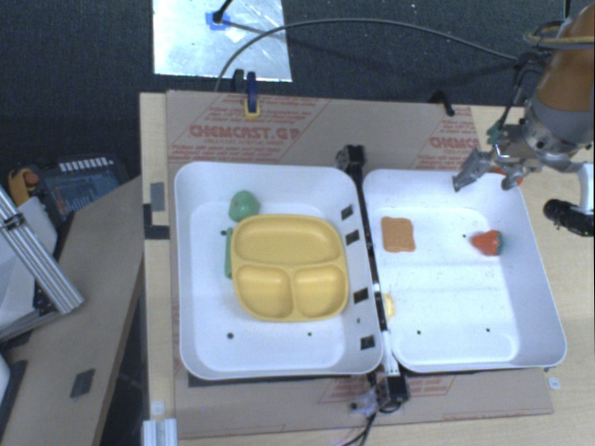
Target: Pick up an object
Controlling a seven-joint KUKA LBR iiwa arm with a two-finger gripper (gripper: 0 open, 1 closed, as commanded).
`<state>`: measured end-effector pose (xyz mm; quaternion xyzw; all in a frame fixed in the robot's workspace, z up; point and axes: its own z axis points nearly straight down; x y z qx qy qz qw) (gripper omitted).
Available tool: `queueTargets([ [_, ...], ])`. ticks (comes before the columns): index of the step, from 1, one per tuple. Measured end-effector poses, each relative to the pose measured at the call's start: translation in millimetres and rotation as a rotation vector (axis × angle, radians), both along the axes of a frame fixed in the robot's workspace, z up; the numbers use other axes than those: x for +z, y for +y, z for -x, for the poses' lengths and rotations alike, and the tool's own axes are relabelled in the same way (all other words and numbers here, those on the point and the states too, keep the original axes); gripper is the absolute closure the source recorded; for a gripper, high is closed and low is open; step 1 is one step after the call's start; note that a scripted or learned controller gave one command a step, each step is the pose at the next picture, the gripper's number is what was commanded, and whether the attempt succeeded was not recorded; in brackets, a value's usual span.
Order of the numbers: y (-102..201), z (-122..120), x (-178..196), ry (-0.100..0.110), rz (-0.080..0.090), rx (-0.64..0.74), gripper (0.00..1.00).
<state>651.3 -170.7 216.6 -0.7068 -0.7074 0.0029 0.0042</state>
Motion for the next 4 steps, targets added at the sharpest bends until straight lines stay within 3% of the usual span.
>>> queueTargets([
  [1,0.4,-2.7,7.6,-0.012,0.002,0.002,0.00],
  [4,-2.6,-15.9,-132.4,-0.008,0.002,0.006,0.00],
])
